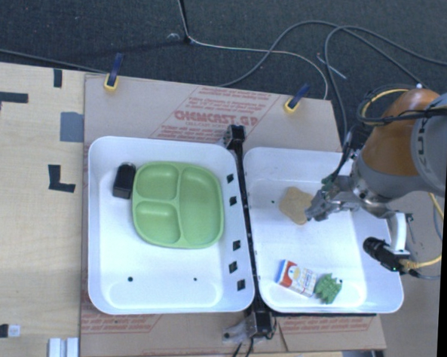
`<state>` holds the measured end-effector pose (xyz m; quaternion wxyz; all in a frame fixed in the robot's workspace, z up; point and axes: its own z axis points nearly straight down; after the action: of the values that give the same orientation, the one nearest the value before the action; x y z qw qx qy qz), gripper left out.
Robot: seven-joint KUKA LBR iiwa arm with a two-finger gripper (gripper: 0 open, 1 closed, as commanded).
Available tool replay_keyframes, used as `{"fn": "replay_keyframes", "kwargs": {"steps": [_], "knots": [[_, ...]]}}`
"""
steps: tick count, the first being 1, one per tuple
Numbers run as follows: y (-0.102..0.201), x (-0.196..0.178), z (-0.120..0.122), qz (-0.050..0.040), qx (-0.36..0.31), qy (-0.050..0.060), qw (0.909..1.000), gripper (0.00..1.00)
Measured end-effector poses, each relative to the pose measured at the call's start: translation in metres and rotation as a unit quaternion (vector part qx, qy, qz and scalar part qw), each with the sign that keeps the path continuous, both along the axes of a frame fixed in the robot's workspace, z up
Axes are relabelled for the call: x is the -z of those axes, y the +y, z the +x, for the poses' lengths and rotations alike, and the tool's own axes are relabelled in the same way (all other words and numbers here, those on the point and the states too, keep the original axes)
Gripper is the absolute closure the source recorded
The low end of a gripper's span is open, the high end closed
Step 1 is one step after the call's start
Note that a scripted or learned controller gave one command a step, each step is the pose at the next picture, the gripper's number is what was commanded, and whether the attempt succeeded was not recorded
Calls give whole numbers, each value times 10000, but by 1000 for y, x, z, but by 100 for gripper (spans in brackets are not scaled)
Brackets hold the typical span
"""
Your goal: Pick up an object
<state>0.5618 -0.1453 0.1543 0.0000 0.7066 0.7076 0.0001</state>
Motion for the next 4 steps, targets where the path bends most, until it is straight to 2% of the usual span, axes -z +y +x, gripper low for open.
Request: {"fn": "replay_keyframes", "kwargs": {"steps": [2, 3, 4], "knots": [[13, -90, 3, -4, -2, -8, 10000, 100], [13, -122, 3, -4, 1, -8, 10000, 100], [64, -107, -13, -2, -7, 14, 10000, 100]]}}
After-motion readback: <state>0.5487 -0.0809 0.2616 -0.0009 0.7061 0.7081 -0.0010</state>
